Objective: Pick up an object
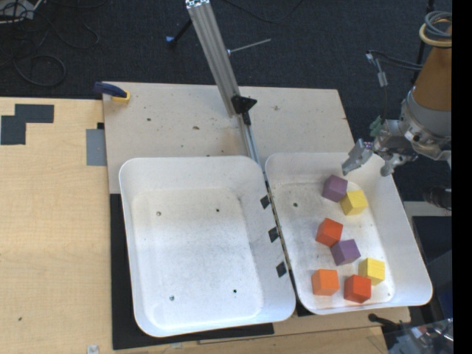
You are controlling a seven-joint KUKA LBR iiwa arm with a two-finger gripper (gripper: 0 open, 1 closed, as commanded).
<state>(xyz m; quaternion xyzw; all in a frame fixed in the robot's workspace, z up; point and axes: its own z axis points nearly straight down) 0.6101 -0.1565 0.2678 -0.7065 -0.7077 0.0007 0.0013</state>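
Observation:
The right bin (413, 242) holds several blocks. A purple block (334, 188) and a yellow block (354, 201) lie near its far side. Below them are a red-orange block (329, 232), a second purple block (345, 251), a yellow block (372, 269), an orange block (324, 281) and a red block (357, 287). My gripper (372, 160) hangs above the bin's far right rim, up and to the right of the purple block. Its fingers stand apart with nothing between them.
The left bin (140, 198) lies beside the right one, with black clips along the shared edge. A slanted aluminium rail (218, 57) rises behind the bins. A blue and yellow clamp (112, 91) sits at the board's far left corner.

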